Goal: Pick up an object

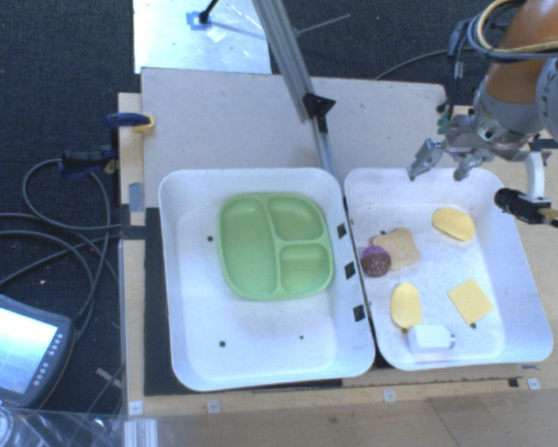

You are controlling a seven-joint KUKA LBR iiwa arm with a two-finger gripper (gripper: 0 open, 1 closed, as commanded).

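My gripper [442,164] hangs over the far edge of the right bin [519,287], its two fingers spread open with nothing between them. Below it in that bin lie a yellow oval piece [454,223], a tan toast-like piece [399,246], a dark purple round piece [375,261], a yellow elongated piece [405,304], a yellow square slice [469,301] and a white block [430,336]. The yellow oval piece is the nearest to the gripper.
The left bin [190,333] holds a green divided plate [275,246]. A slanted metal pole [292,59] crosses the board behind the bins. Cables and a teach pendant [18,345] lie at the left, off the bench.
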